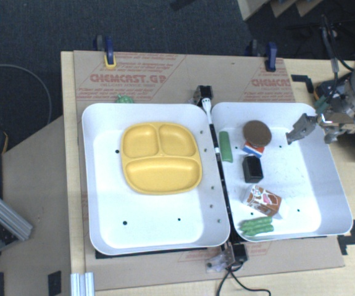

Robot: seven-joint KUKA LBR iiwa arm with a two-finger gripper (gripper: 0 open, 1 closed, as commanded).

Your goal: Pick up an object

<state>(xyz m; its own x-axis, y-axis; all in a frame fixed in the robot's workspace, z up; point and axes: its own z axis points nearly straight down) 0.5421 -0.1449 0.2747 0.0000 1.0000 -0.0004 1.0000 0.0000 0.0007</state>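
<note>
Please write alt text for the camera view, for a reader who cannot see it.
The tool hangs over the right bin's upper right corner, holding nothing. That bin has a brown disc, green stick, black block, snack packet and green pod; the left bin holds a yellow divided plate.

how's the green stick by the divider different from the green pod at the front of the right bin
The green stick is straight and smooth-edged, a flat mid green; the green pod is lumpy and a brighter green. The stick lies lengthwise along the right bin's left wall toward the back, while the pod lies crosswise near the front rim. Both are long, thin, and lie flat in the same bin.
</note>
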